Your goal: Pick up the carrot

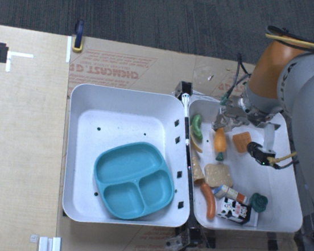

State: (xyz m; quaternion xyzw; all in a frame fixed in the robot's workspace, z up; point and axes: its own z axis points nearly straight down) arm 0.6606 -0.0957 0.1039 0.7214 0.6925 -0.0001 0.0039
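Carrot (219, 142) crowded: green vegetable (196, 126), orange block (241, 141).

two white bins (72, 157), one blue tray (132, 179), one carrot (219, 143)

Both bins (80, 140) look like smooth white plastic with a faint sheen. The tray (134, 179) is matt blue plastic. The bench (16, 149) top looks like pale smooth wood, with printed brown cardboard (113, 67) under the bins. The carrot (219, 143) has a smooth orange skin.
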